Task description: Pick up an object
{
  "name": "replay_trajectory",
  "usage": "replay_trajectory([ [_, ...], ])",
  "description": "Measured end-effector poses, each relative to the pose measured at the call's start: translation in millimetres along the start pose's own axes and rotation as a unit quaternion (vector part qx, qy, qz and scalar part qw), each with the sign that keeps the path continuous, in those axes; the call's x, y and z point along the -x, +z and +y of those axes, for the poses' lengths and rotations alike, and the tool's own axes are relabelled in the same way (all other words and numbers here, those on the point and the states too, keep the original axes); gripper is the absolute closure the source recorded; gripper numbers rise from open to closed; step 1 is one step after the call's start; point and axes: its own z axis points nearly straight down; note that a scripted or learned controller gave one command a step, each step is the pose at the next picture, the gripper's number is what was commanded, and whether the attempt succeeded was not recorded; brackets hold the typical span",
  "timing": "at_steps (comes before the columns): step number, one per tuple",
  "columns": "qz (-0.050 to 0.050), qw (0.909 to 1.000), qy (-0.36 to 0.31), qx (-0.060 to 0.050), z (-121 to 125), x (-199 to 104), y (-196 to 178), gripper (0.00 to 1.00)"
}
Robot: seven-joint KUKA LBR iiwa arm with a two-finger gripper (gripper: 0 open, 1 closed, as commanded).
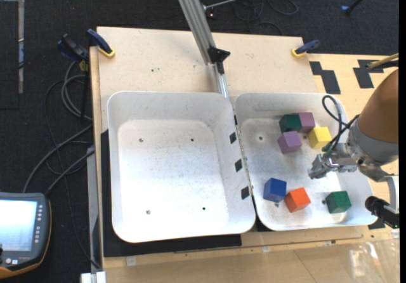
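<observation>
The right bin (254, 110) holds several small blocks. A dark green block (290, 122), a purple block (306, 120), a second purple block (290, 141) and a yellow block (319, 136) cluster near its back. A blue block (275, 189), an orange block (297, 199) and a green block (339, 201) lie along its front. My gripper (322, 168) hangs over the right part of this bin, between the yellow block and the green block, with bare bin floor beneath it. Nothing shows between its fingers.
The left bin (127, 148) sits beside the right one, sharing a middle wall. A metal pole (193, 12) slants down from the back to the bins' junction. Clamps (100, 44) hold the board's back corners. Cables and a handheld pendant (22, 231) lie at left.
</observation>
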Motion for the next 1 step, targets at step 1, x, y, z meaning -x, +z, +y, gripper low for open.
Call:
replay_trajectory([
  [1, -0.001, 1.0000, 0.000, 0.001, -0.2, 0.9, -63.0, 1.00],
])
